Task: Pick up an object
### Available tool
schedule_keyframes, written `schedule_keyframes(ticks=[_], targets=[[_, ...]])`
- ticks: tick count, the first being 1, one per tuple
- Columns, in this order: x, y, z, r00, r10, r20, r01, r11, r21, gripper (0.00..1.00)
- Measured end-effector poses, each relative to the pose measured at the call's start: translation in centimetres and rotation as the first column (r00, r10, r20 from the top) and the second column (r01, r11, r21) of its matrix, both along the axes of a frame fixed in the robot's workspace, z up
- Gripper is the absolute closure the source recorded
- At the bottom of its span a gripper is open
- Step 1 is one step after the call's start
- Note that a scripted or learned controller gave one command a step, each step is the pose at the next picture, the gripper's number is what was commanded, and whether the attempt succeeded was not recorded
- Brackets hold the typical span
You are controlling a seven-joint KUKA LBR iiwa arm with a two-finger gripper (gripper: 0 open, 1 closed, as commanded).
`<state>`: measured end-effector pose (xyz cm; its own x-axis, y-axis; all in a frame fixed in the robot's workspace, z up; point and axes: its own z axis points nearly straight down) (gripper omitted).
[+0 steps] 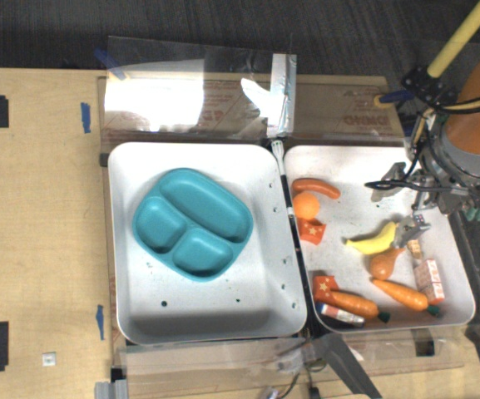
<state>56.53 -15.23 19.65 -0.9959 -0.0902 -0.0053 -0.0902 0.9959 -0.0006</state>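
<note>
Banana, the toy item nearest the gripper, lies in the right bin, roughly at mid-height and toward the bin's right half. It is yellow, curved, with a pale tip pointing left and its thicker end running up to the right, where it reaches the gripper's lower parts; contact cannot be confirmed from this angle. Just below it sits a small tan pear-shaped piece, touching or nearly touching the banana's underside. Below that an orange carrot lies at a slant, its dark green end toward the bin's lower right corner. Beside the carrot, on the right, a pink-and-white wrapped block stands near the bin wall. Along the bin's left side, from top to bottom: a red-orange sausage shape, an orange ball, a red wedge, a red cube, a second carrot and a red-and-white tube. The gripper hangs over the right part of this bin, wrapped in cables; whether it is released or clenched cannot be told. Nothing is visibly grasped. The left bin holds a teal divided tray with three compartments, sitting well apart from the arm.
</note>
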Motion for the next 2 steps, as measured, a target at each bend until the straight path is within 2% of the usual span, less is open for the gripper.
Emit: schedule_keyframes(ticks=[1,2], targets=[[-1.5,-2.6,-8.5,1.0,0.011,0.02,-0.011,1.0,-0.005,0.0],[0.3,0.3,-9.4,0.994,-0.109,0.027,0.109,0.994,-0.009,0.0]])
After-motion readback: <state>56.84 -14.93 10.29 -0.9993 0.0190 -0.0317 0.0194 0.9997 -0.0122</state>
